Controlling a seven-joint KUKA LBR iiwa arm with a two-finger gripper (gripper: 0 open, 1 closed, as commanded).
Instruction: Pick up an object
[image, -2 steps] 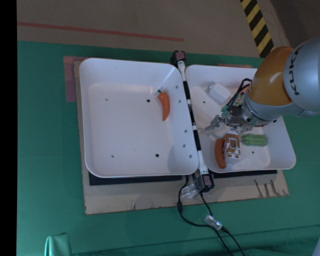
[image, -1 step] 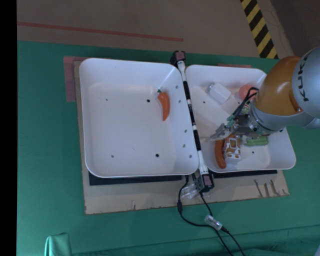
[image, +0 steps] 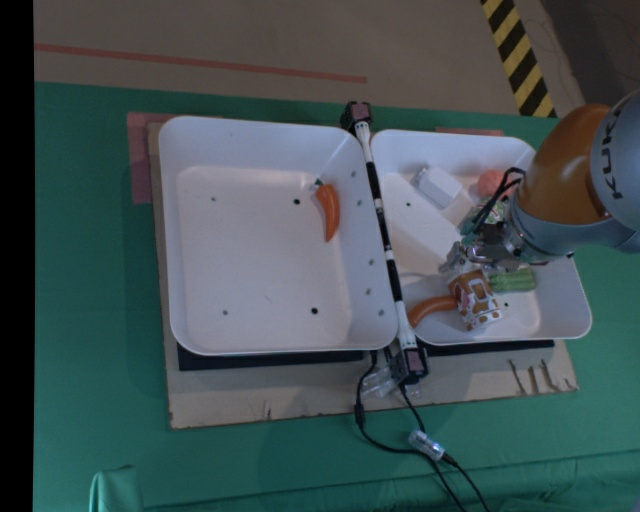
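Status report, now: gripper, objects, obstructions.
Gripper low over right bin, finger state unclear. Orange-white block, green piece, orange curved piece crowded beneath. Left bin: orange chili.

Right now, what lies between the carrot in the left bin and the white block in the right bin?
The black-and-white divider rail between the bins, in the camera view; otherwise bare bin floor between carrot and white block.

I see two white bins side by side on the green bench (image: 90, 250). The left bin (image: 200, 140) holds a curved orange piece (image: 328, 210) near its upper right. My arm (image: 585, 180) reaches in from the right edge of the frame, its gripper (image: 480, 258) low over the right bin (image: 565, 310). Just below it lies an orange-and-white block (image: 477, 300), touching an orange curved piece (image: 430, 308) on its left and a green object (image: 515, 283) on its right. A white bottle (image: 438, 185) and a pink thing (image: 490, 181) sit near the bin's upper edge.
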